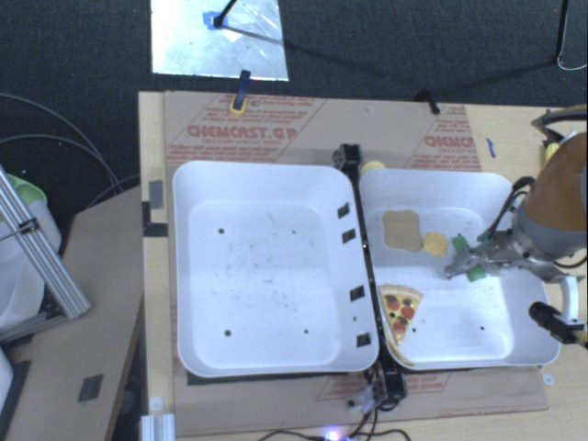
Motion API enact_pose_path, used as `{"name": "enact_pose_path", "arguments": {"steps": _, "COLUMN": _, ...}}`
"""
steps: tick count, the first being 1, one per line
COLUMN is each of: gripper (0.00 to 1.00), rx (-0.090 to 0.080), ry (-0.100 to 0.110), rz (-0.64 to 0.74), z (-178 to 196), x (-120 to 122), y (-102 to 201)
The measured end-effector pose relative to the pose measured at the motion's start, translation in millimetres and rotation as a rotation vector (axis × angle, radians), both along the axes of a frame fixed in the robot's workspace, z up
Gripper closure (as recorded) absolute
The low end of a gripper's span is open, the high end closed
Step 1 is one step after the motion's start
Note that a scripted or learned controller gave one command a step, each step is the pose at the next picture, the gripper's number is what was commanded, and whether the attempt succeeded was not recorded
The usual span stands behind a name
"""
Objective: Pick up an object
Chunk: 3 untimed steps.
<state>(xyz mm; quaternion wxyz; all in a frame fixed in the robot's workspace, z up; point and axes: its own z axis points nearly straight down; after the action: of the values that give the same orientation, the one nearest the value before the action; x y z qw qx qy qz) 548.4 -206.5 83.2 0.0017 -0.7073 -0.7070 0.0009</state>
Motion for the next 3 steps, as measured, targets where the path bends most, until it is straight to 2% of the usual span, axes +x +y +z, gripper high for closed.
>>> {"name": "enact_pose_path", "arguments": {"steps": 1, "gripper": 0.0, "rx": -0.004, "ry": -0.013, "rz": 0.007, "z": 3, "x": 72, "y": 1}}
{"name": "enact_pose_path", "arguments": {"steps": 2, "gripper": 0.0, "rx": -0.003, "ry": -0.011, "rz": 0.006, "z": 22, "x": 99, "y": 0}}
{"name": "enact_pose_path", "arguments": {"steps": 3, "gripper": 0.0, "rx": 0.002, "ry": -0.002, "rz": 0.005, "z": 3, "x": 122, "y": 1}}
